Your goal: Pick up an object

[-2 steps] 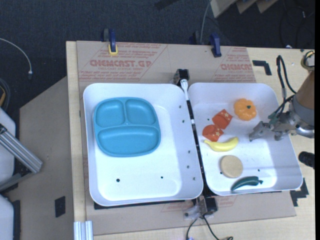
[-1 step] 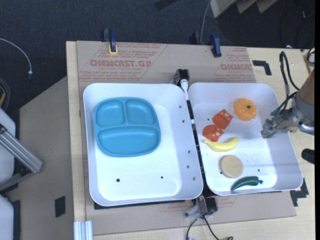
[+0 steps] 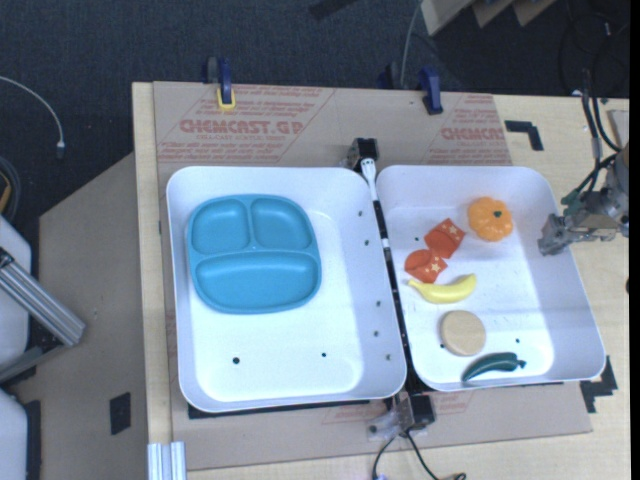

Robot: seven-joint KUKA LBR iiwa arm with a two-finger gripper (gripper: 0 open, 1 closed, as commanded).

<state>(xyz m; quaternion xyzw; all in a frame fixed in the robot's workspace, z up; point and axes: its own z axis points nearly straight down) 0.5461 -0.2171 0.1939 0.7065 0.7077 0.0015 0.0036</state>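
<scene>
- Gripper (image 3: 562,230): at the right bin's right rim, well apart from the items; how its jaws stand cannot be told.
- Right bin (image 3: 555,313): holds an orange fruit (image 3: 490,219), two red pieces (image 3: 436,250), a banana (image 3: 445,288), a tan disc (image 3: 463,332) and a dark green item (image 3: 492,366).
- Orange fruit: nearest candidate; likely light, stiff and smooth, so a grasp across its widest part suits best.
- Left bin (image 3: 270,353): holds a blue divided plate (image 3: 255,253).

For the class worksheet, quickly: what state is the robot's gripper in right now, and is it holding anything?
Gripper: at the right bin's right rim, nothing visibly held; open or closed cannot be told.
</scene>
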